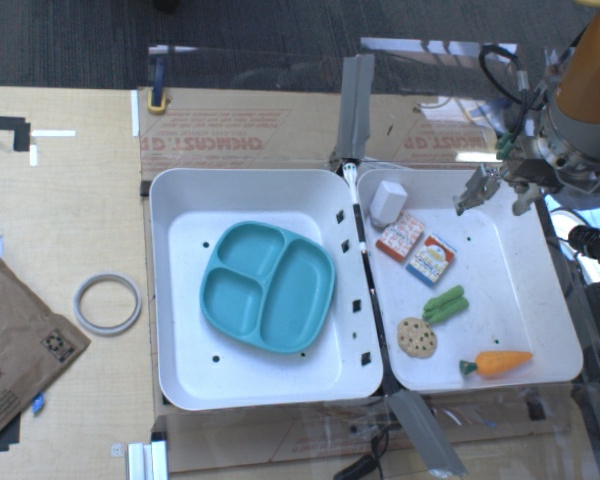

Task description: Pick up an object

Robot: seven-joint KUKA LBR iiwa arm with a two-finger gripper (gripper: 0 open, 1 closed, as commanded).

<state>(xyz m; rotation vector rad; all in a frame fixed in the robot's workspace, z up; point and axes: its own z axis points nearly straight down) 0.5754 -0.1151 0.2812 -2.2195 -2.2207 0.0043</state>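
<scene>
Fingers (497,196) of the arm hang spread apart with nothing between them, over the right bin's (540,298) one o'clock corner. Inside that bin lie a white block (388,201) at eleven o'clock, two small boxes (416,247) just below it, green beans (444,304) near centre, a cookie (417,337) at seven and a carrot (500,363) at five. The left bin (180,298) holds a teal divided plate (268,286).

A robotics lab: wooden bench (70,198), twin white bins (170,268) (toy food inside), cardboard, carpet.
</scene>
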